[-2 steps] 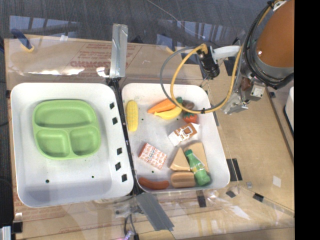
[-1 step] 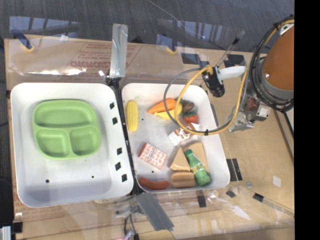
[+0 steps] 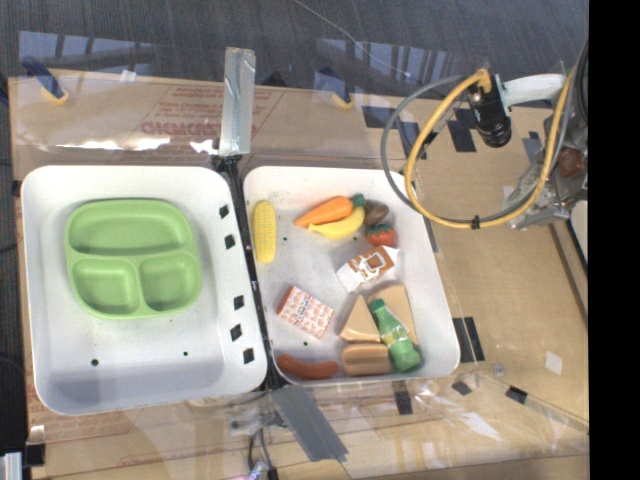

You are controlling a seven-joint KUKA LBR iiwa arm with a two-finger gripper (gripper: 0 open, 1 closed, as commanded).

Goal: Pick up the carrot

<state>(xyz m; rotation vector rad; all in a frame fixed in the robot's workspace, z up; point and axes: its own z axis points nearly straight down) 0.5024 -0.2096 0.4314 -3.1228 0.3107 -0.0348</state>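
Up top, the orange carrot (image 3: 324,210) tapers leftward, touching a banana (image 3: 340,228).

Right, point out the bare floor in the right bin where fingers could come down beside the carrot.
Bare floor lies below the carrot, bordered by the corn, the red-checked packet and the small carton. The carrot's right side is crowded: the banana touches it.
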